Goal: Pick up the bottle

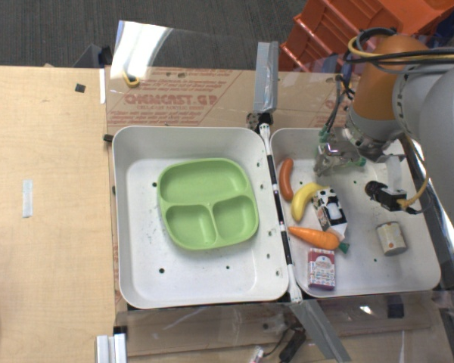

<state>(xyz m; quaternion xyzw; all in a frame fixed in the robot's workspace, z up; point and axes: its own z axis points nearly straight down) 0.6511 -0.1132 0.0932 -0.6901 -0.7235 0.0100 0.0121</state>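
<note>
The bottle (331,209) lies on its side in the right bin (420,278), right of the frame's centre. It is small, with a black-and-white printed label. The banana (305,200) touches its left side. The carrot (316,237) lies just below it, close to its lower end. The hot dog (286,179) lies further left, near the bin wall. The red carton (321,269) sits below the carrot. A tan block (391,238) lies well apart to the right.

The gripper (334,159) hangs above the bottle's upper end, a little higher in the frame. Whether its jaws are released or clenched cannot be told from this view. Nothing is seen between them.

Risks, as judged from this layout:
- A descending finger may land on the banana, not beside the bottle.
- The closing jaws may catch the banana or carrot along with it.
- The bottle, if rounded, may roll or slip out under side pressure.

The left bin (136,271) holds a green divided plate (208,201).
</note>
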